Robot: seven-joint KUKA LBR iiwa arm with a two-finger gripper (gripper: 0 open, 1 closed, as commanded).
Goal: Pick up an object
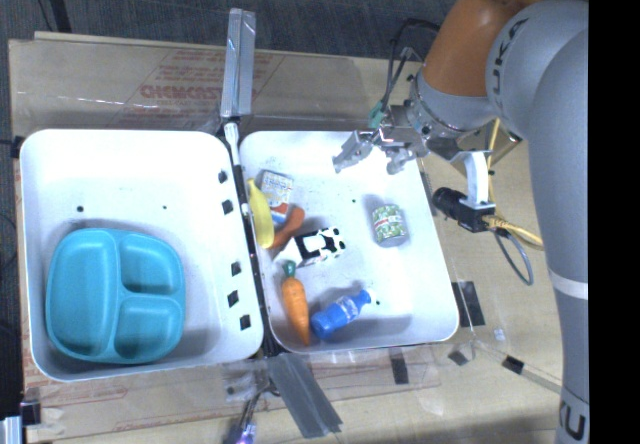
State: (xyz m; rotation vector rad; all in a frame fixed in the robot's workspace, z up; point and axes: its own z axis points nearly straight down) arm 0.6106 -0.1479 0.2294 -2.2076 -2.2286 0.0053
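Gripper [371,151] over right bin [430,262], upper edge; fingers spread, holding nothing.
Small can [388,223] lies centre-right with bare floor around it; label unreadable. Carrot [295,300], blue bottle [339,314] crowd lower-left wall.

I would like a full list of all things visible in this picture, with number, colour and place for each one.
bins: 2, white, side by side on the bench
divided tray: 1, light blue, front of the left bin
banana: 1, yellow, right bin, by its left wall
carrots: 2, orange; one at the front left of the right bin, one smaller beside the banana
cow toy: 1, black and white, middle of the right bin
bottle: 1, blue, front of the right bin
can: 1, green and white label, right part of the right bin
packet: 1, silvery, right bin, behind the banana
arm: 1, grey with an orange band, from the right
tool: 1, metal, above the back of the right bin, holding nothing visible
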